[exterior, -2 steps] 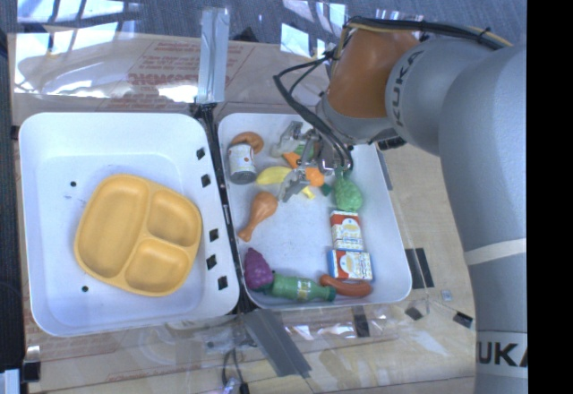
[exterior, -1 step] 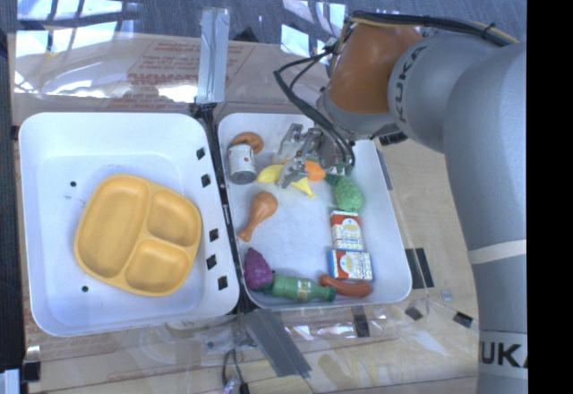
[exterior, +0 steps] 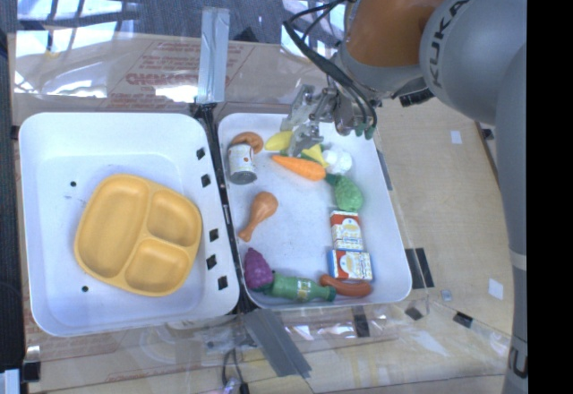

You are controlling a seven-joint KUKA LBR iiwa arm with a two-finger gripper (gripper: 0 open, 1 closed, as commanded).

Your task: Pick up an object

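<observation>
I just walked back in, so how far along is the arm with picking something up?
Done: the gripper is down at the far end of the right bin, over the carrot and a yellow piece. In hand: nothing visibly between its fingers. Left: the grasp and lift. The can, drumstick and yellow tray lie apart from it.

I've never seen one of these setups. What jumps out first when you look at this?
Probably the big grey arm with its orange band, reaching in from the right, its gripper low over the right bin's far end. Next, the yellow divided tray alone in the left bin, and the toy food crowding the right bin.
</observation>
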